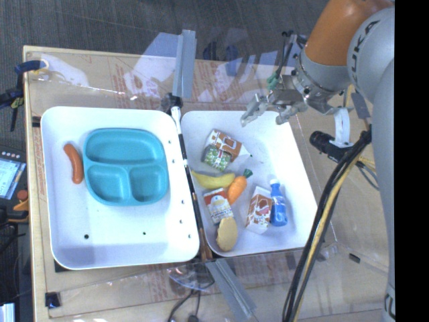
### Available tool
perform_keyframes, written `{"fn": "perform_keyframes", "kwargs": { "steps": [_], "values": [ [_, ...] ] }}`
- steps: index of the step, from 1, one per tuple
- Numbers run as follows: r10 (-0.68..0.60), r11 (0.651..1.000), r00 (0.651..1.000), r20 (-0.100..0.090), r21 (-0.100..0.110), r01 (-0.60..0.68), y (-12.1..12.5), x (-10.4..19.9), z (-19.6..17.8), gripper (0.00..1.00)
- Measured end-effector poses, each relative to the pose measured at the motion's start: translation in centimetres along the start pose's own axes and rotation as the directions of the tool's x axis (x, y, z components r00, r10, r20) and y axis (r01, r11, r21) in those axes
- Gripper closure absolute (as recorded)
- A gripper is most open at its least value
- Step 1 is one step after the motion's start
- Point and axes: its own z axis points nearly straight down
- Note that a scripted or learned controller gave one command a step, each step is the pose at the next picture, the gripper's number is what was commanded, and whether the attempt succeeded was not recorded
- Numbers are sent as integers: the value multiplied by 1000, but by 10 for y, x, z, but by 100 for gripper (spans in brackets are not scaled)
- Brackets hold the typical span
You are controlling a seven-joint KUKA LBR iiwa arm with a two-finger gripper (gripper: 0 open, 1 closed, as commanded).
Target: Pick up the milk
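White plastic forms the two shallow bins sitting side by side on the counter (100,72). The left bin (60,237) holds a teal divided tray (127,164) and, just beside its left edge, a sausage (74,162). The right bin (295,180) holds the milk (257,210), a small red-and-white carton lying near the bin's lower right, touching a blue bottle (278,205) on its right. Left of the milk lie a carrot (237,186), a banana (213,178), a red packet (218,206) and a potato (227,233); a green-labelled carton (220,150) lies further up. The hand (266,113) hangs over the right bin's upper rim, well apart from the milk, its two fingers spread and grasping nothing.
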Motion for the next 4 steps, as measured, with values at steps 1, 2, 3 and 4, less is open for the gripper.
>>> {"fn": "perform_keyframes", "kwargs": {
  "steps": [1, 2, 3, 4],
  "values": [
    [70, 998, 998, 0, -6, -70, -44, 15, 174, 0],
    [60, 998, 998, 0, -4, -60, 34, 4, 151, 0],
    [53, 999, 999, -1, -2, -53, 34, 5, 142, 100],
    [52, 999, 999, -1, -2, -52, 34, 5, 142, 0]
  ]
}}
